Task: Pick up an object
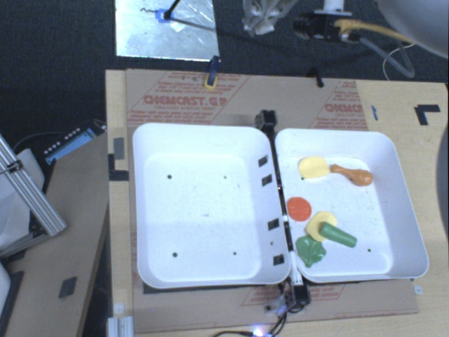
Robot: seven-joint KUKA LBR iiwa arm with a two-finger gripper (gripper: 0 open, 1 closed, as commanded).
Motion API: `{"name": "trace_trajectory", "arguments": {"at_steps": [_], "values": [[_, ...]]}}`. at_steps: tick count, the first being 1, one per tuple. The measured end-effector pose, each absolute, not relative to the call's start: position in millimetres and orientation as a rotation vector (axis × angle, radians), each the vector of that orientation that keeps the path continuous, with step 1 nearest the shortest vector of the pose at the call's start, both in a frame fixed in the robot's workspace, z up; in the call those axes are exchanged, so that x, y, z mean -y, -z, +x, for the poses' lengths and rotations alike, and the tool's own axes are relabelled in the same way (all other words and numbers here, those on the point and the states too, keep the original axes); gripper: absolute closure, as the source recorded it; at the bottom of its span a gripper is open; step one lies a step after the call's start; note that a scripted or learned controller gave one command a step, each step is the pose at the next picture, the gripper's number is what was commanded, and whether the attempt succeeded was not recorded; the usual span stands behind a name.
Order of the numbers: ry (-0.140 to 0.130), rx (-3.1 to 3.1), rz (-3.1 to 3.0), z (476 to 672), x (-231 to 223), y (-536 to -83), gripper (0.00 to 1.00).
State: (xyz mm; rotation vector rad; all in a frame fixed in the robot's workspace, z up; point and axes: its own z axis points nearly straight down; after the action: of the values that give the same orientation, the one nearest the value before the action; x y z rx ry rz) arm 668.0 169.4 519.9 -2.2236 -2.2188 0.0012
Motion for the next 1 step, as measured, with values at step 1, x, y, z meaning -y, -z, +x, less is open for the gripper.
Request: {"name": "trace_trajectory", "arguments": {"at_steps": [1], "values": [[0.006, 2.228, -2.217, 668.2, -198.9, -536.3, 1.00]]}}
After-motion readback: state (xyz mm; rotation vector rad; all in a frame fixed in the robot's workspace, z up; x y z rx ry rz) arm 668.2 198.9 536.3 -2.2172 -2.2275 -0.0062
